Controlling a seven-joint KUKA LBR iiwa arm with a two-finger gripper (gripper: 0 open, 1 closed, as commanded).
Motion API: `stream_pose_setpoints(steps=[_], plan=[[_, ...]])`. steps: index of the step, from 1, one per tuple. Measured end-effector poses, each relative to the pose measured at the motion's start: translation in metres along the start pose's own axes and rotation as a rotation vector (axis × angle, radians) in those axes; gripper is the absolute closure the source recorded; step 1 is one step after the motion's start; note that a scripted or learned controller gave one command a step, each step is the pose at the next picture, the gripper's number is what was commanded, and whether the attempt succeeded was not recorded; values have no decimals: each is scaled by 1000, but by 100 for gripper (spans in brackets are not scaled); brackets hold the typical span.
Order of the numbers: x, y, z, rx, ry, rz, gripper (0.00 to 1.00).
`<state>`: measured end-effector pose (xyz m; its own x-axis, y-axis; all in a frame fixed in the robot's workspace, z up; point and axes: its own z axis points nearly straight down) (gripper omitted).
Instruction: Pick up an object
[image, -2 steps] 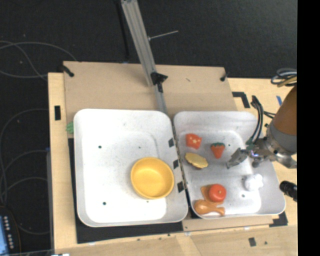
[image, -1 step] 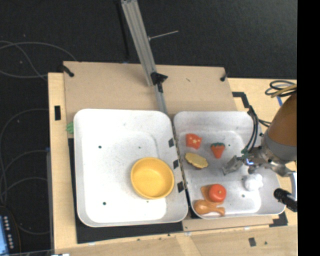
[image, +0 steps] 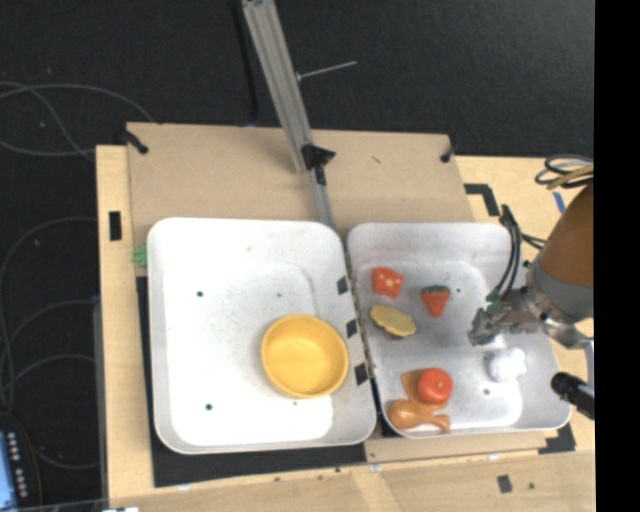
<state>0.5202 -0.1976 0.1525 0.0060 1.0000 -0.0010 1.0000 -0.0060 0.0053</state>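
Note:
The right bin (image: 420, 240) holds several small items: a red block (image: 387, 282), a strawberry-like piece (image: 435, 299), a tan oval piece (image: 393, 321), a red tomato (image: 433, 384), a brown pear-shaped piece (image: 418, 414) and a white lump (image: 505, 364). My gripper (image: 490, 328) hangs low over the right side of this bin, just above and left of the white lump, to the right of the strawberry piece. I see nothing between its fingers.
The left bin (image: 210, 270) holds a yellow bowl (image: 304, 355) near its right wall. A slanted metal rail (image: 285, 90) rises behind the bins. Cables (image: 560, 172) lie at the far right of the bench.

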Motion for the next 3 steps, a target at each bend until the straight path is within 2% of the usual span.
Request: stream_pose_setpoints(steps=[3], plan=[[-6,1,-150,-1,-1,-11,100]])
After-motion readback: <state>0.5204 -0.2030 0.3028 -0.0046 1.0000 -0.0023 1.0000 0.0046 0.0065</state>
